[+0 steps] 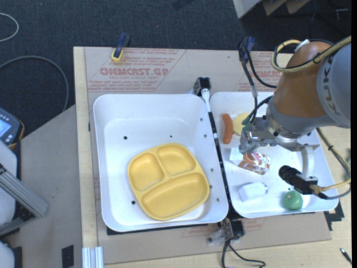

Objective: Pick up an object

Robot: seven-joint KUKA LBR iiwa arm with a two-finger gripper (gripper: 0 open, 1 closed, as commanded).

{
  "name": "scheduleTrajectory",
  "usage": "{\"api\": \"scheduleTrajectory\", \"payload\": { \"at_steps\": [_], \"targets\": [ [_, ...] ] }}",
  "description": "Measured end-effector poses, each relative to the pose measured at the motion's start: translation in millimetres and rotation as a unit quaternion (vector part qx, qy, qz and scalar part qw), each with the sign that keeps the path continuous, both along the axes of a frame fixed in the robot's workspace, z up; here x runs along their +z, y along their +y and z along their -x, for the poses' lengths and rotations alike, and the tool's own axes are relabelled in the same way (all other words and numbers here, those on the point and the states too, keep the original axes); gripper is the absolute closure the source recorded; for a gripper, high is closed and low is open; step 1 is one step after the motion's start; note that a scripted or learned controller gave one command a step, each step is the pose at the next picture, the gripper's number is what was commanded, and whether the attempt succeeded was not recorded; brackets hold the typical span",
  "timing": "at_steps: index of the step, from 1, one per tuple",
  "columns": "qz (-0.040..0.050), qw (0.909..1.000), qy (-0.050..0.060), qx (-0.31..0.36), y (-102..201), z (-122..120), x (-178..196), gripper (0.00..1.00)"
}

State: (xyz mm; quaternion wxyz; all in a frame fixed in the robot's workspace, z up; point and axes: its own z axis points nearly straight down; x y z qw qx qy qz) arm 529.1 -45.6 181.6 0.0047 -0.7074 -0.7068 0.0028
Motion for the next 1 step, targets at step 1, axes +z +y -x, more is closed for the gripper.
{"api": "scheduleTrajectory", "payload": {
  "at_steps": [1],
  "targets": [
    [-0.0005, 0.9999, -0.012, 0.005, 61.5, 37.5, 128.8, 1.00]
  ]
}}
